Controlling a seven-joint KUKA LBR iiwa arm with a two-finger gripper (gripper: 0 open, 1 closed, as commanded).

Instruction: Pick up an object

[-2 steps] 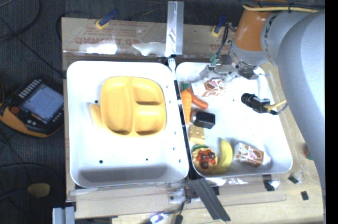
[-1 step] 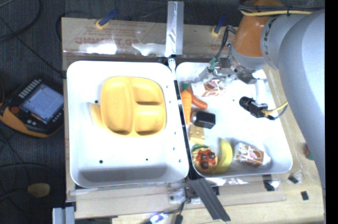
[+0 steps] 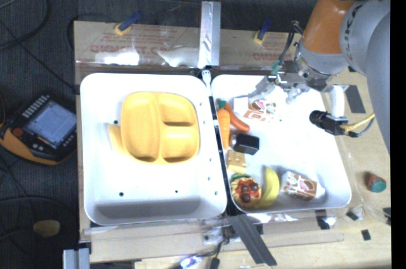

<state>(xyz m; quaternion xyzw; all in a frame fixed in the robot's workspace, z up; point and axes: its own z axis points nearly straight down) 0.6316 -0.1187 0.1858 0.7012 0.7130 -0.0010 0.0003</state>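
End effector [image 3: 283,85], fingers spread apart and holding nothing, hovers over the right bin [image 3: 330,160] near the worktop's back edge, just above a red-patterned packet [image 3: 261,110] lying there.

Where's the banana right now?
The banana lies in the right bin, near its front edge, between a small round dish of red food on its left and a little printed carton on its right.

grey arm, orange band, reaching from the right, pincer [image 3: 279,91] lowered
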